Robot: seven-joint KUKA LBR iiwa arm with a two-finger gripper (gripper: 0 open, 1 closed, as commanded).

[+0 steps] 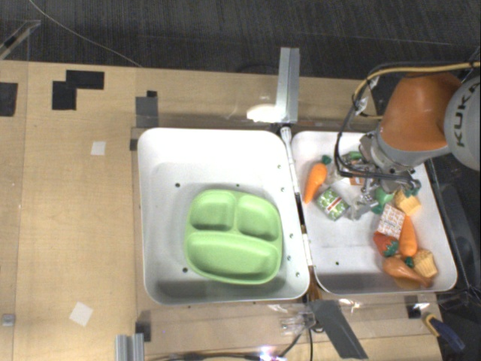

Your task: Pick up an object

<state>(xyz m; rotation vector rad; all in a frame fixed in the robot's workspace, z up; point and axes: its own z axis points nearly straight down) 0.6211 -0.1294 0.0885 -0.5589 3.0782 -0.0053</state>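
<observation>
Crowded toys (pixel 404 256) fill our right bin's (pixel 331 273) near corner, so our pincer (pixel 366 199), state unreadable, risks snagging two.

The grey arm is reaching in from the right, orange band up top, gripper (pixel 368 199) pointing straight down, low.

KUKA arm (pixel 451 119), grey casing with dark lettering partly visible, glossy rounded orange band above wrist, grey ringed wrist flange below it, black cable looping on its left side, yellowish cable at top
</observation>
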